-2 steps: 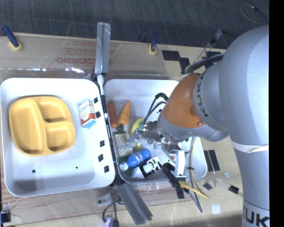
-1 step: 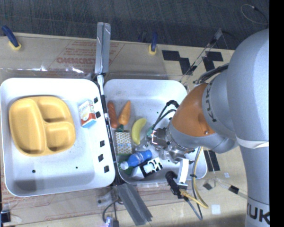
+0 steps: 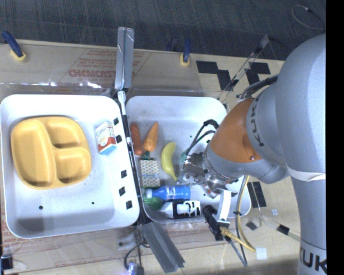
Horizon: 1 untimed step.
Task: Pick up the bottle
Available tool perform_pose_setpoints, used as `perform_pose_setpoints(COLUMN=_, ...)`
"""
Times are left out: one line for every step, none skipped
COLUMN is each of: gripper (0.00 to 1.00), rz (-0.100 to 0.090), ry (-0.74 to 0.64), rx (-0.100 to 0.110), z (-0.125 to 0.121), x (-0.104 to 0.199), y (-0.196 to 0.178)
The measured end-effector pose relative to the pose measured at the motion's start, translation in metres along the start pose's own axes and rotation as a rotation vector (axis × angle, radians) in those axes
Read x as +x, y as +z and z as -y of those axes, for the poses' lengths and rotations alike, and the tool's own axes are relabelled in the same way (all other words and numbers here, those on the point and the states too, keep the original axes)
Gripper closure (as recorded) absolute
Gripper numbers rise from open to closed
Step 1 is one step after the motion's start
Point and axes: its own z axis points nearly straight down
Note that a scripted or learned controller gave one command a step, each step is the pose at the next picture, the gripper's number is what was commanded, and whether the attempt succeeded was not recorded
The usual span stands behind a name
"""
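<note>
A blue bottle [image 3: 171, 193] with a green cap lies on its side near the front of the right bin [image 3: 178, 109], cap pointing left. Just in front of it lies a black-and-white bottle [image 3: 185, 209], also on its side. My gripper [image 3: 194, 175] hangs low over the right bin, just behind and to the right of the blue bottle's base, close to it. The grey wrist and orange band [image 3: 238, 139] cover the bin's right part and hide the gripper's tip.
In the right bin, a banana [image 3: 168, 158], a carrot [image 3: 152, 136], a sausage [image 3: 136, 138] and a patterned packet [image 3: 149, 172] lie left of the gripper. The left bin [image 3: 74, 211] holds a yellow divided tray [image 3: 49, 150] and a small carton [image 3: 106, 137]. Cables hang off the wrist at the front right.
</note>
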Motion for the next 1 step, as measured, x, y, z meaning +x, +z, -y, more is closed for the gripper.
perform_pose_setpoints(gripper=1.00, rz=0.002, ry=-0.034, rx=0.002, z=0.0188, x=0.0512, y=-0.1524)
